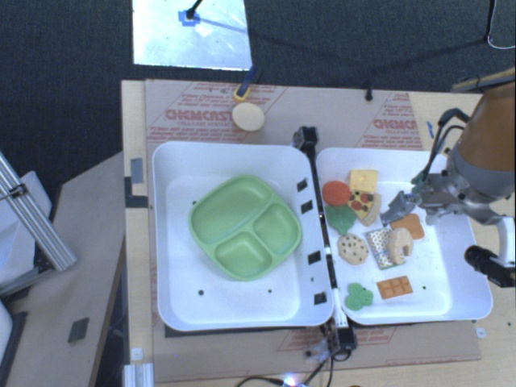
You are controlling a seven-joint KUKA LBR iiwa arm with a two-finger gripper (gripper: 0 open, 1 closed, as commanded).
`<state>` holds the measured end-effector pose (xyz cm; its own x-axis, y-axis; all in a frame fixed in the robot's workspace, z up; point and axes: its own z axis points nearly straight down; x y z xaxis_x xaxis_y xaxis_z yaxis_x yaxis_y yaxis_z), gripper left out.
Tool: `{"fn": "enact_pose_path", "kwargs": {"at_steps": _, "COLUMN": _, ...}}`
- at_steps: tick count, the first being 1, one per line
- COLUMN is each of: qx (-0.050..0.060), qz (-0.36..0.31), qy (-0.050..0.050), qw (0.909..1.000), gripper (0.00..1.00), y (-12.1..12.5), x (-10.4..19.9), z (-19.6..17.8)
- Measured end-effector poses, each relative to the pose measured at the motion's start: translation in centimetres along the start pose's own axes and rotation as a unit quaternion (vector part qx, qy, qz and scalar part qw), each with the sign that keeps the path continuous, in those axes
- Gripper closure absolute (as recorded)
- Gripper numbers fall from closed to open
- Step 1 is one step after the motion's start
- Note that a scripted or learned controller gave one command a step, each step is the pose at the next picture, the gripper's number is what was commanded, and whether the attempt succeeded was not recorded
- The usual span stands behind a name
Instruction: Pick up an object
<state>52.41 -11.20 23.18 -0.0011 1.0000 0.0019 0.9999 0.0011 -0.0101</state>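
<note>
Nearest, orange waffle (394, 287) and green broccoli (358, 297) in right bin (472, 301). Farther, gripper (409, 208) hovering low over toast (409, 226), reaching from right, wrist angled leftward; claw state impossible to tell. Beyond, tomato (336, 193).

Dark carpet floor (64, 71) fills the upper part of the frame. A shiny metal plate (192, 22) lies on it at upper centre. The pale wooden desk (97, 240) spreads below, with an aluminium rail (32, 216) slanting at left.
</note>
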Motion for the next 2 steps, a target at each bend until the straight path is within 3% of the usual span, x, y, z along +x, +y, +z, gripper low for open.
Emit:
{"fn": "enact_pose_path", "kwargs": {"at_steps": 1, "qx": -0.006, "qz": -0.001, "qy": -0.001, "qw": 1.0000, "gripper": 0.00, "y": 0.2, "x": 0.0, "z": -0.6}}
{"fn": "enact_pose_path", "kwargs": {"at_steps": 2, "qx": -0.003, "qz": 0.000, "qy": 0.000, "qw": 1.0000, "gripper": 0.00, "y": 0.1, "x": 0.9, "z": 5.3}}
